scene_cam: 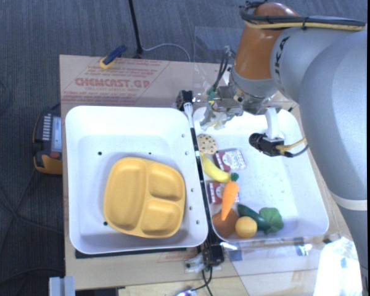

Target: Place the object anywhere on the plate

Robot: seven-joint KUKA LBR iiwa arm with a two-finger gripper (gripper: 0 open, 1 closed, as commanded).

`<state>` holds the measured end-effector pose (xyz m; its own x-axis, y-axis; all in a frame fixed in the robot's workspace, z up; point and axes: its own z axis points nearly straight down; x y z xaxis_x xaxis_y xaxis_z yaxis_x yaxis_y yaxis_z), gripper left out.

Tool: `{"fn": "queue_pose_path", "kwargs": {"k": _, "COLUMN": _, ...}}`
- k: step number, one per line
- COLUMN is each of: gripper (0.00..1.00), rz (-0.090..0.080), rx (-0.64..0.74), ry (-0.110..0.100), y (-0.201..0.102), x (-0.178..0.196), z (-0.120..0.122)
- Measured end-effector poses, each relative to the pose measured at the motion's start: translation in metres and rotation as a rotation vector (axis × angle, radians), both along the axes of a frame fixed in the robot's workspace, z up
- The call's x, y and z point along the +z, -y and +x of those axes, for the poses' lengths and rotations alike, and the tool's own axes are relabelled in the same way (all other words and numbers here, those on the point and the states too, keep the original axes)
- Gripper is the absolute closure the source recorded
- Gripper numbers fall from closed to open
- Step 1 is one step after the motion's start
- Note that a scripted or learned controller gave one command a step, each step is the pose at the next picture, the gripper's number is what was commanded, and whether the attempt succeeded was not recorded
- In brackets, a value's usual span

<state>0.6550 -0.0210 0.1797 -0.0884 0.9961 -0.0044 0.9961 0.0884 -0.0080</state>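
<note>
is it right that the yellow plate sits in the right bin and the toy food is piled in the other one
Not quite: the camera view shows the yellow plate in the left bin. The toy food, such as the carrot and banana, lies in the right bin.

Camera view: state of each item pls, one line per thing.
plate: upright in the left bin, nothing on it
gripper: over the right bin's far left corner
cookie: flat, by the divider
banana: lying on its side
carrot: lying, green top toward the far side
lemon: resting at the near edge
red packet: lying flat
</note>
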Motion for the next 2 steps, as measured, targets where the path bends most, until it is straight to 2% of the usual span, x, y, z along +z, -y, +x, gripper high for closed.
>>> {"fn": "queue_pose_path", "kwargs": {"k": 1, "gripper": 1.00, "rz": 0.001, "rx": -0.036, "ry": -0.004, "y": 0.033, "x": 0.000, "z": -0.072}}
{"fn": "queue_pose_path", "kwargs": {"k": 2, "gripper": 1.00, "rz": 0.006, "rx": 0.069, "ry": -0.004, "y": -0.090, "x": -0.001, "z": -0.110}}
